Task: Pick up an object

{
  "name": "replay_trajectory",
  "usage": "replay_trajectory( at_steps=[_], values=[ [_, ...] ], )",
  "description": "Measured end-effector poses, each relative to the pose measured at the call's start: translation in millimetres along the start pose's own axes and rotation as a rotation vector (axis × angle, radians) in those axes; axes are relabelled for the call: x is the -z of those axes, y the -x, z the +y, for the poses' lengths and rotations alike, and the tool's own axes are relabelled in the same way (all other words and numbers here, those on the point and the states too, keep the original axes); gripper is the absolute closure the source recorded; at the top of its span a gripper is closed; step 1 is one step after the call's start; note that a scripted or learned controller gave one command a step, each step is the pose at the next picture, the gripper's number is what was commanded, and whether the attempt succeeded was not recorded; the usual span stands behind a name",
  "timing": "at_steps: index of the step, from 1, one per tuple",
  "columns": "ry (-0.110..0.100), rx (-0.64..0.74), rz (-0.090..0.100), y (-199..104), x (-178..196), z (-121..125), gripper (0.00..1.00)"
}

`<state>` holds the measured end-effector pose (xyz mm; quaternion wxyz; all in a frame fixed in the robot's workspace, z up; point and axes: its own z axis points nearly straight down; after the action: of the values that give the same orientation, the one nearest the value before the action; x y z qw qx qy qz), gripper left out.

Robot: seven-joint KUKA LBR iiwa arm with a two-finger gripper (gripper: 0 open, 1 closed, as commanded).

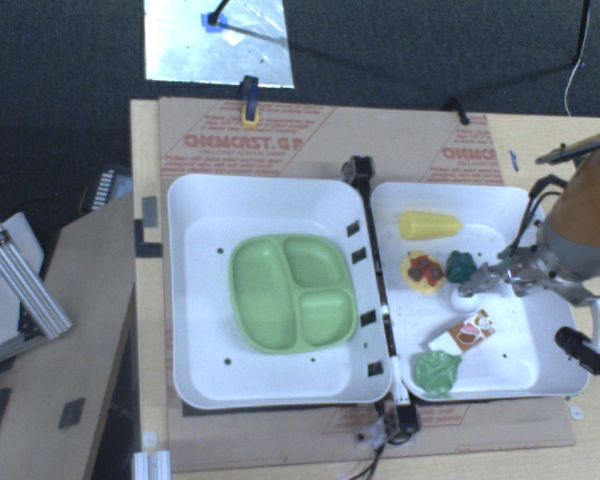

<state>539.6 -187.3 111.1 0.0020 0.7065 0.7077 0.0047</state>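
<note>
1. Looked down at a slant on two white bins side by side. Found the gripper (483,280) low over the right bin (540,368), on a grey arm (580,238) entering from the right.
2. Could not make out the gripper's state, spread or pressed together. Saw nothing clearly held in it.
3. Found a dark green object (461,265) touching or just beside the gripper's tip, on its left. Judged this the likeliest target.
4. Saw a red and yellow toy (423,271) just left of that and a yellow piece (428,225) beyond the gripper toward the back. Also saw a small carton (473,330) just in front of it and a light green leaf (436,371) farther forward and left.
5. Noted a green plate (290,293) well to the left, in the left bin (195,268).
6. Judged the pick not yet done. Advised, for a good grasp: centre squarely over the dark green object, stay clear of the red and yellow toy, descend to the bin floor, close firmly, then lift straight up.
</note>
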Motion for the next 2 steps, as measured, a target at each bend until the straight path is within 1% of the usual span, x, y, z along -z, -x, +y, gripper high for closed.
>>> replay_trajectory(
  at_steps=[1,2],
  values=[
    [0.007,0.002,-0.003,-0.2,3.2,3.4,0.00],
    [0.005,0.001,-0.006,1.3,11.1,2.4,1.00]
  ],
)
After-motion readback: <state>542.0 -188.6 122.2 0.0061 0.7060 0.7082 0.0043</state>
